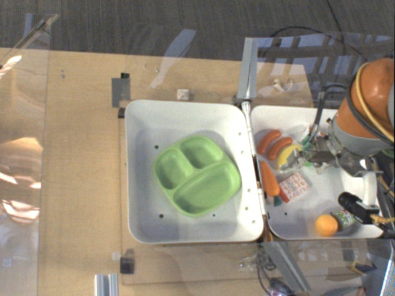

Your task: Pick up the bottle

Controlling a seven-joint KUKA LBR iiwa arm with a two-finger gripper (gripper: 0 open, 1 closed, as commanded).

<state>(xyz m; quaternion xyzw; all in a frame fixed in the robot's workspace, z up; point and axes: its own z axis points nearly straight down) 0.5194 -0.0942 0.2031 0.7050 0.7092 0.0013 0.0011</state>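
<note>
The bottle is small and dark with a green-yellow label. It lies near the front right of the right bin, touching an orange ball. My gripper is low in the middle of that bin, next to a yellow toy. It is well to the upper left of the bottle and nothing of the bottle is between its fingers. The wrist and arm hide the bin's far right part.
Two red sausages, an orange carrot and a red-checked packet lie in the right bin's left half. In the left bin sits a green divided plate. A metal rail separates the bins.
</note>
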